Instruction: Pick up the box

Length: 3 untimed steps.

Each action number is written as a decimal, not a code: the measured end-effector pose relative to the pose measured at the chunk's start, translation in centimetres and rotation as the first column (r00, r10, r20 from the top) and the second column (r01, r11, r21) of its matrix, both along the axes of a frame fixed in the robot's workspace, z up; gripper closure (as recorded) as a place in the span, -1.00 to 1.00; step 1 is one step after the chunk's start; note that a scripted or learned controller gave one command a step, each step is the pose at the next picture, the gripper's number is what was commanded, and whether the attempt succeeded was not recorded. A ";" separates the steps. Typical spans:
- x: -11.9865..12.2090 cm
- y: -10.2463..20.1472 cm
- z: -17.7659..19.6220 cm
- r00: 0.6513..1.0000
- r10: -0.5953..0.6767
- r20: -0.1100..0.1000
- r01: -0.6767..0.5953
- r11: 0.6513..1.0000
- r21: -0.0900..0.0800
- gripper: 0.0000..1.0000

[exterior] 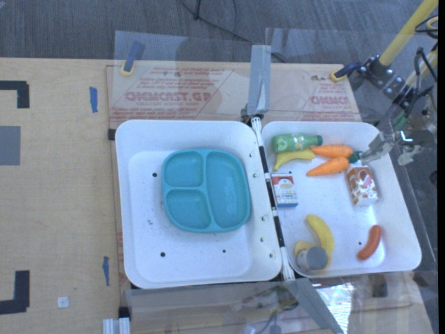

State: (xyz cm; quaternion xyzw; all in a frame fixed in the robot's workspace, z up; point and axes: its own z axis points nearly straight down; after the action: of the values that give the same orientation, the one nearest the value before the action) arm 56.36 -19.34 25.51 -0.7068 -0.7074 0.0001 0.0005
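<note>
The small red-and-white box [284, 189] lies flat against the right bin's [407, 221] left wall, untouched; the end effector [379, 147] hovers by the carrots [330, 158], grip state unclear.

The tool [379, 147] reaches in from the right edge, low, its slim metal tips angled leftward.

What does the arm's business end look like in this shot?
A slim silver-grey metal gripper on a pale grey, blurred wrist body. Thin black cables loop above and behind it. No legible markings or labels at this resolution.
</note>
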 end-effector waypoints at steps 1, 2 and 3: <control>-3.7 4.8 -15.3 0.999 0.044 0.000 -0.044 0.999 0.000 -1.00; -6.9 8.8 -16.6 0.997 -0.079 0.012 0.079 0.997 -0.003 -1.00; 3.1 9.4 -16.7 0.986 -0.169 0.009 0.169 0.986 -0.002 -1.00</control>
State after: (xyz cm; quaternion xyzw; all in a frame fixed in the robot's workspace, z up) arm 59.41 -9.91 8.82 -0.7642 -0.6450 -0.0020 -0.0036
